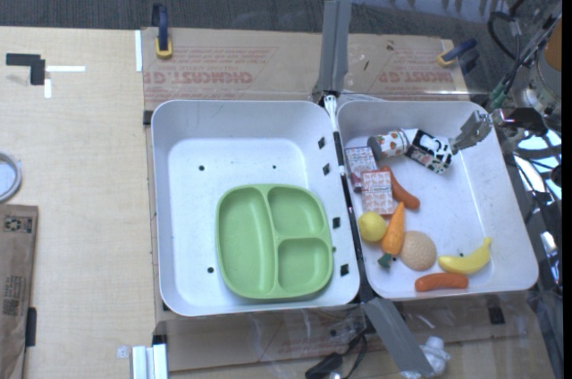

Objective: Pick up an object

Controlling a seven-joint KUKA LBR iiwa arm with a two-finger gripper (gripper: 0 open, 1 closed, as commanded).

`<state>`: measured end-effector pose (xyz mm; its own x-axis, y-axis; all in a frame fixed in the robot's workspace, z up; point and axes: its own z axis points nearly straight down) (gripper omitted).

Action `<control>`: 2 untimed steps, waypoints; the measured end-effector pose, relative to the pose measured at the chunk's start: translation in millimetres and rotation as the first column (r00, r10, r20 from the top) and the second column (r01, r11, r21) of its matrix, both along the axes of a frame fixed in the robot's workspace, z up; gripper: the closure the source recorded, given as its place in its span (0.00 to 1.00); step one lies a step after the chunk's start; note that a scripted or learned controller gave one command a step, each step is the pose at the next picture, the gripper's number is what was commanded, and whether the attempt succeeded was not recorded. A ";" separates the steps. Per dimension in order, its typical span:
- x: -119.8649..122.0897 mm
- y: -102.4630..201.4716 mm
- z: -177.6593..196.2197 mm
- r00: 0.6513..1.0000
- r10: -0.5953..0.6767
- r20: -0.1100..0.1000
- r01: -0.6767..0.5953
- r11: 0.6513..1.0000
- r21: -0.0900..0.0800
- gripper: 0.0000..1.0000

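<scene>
The right bin (pixel 500 189) holds several toy foods. A black-and-white carton (pixel 430 152) lies near its far side beside a small brown-and-white can (pixel 390 143). Two pink boxes (pixel 360 161) (pixel 376 190) lie along the left wall. Nearer the front are an orange sausage (pixel 405 190), a carrot (pixel 394 231), a lemon (pixel 372 227), a round bread roll (pixel 417 250), a banana (pixel 467 258) and a red sausage (pixel 441 282). My gripper (pixel 470 130) hangs over the bin's far right corner, just right of the carton, tilted toward it. Nothing shows in its grasp.
The left bin (pixel 179 189) holds a green divided plate (pixel 273 240). A grey post (pixel 334 46) rises behind the seam between the bins. Cables and arm parts crowd the right edge (pixel 527 109). Clamps (pixel 162 33) (pixel 458 54) sit on the cardboard behind.
</scene>
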<state>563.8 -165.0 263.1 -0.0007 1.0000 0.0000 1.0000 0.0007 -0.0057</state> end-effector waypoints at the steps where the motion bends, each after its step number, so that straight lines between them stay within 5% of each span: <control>1: 54.3 69.0 -144.3 0.977 -0.212 -0.001 0.212 0.977 -0.001 0.00; 2: 95.9 35.8 -164.4 0.949 -0.314 -0.012 0.314 0.949 0.010 0.00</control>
<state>659.6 -129.2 98.7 0.3136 0.9495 0.0099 0.9495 -0.3134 -0.0177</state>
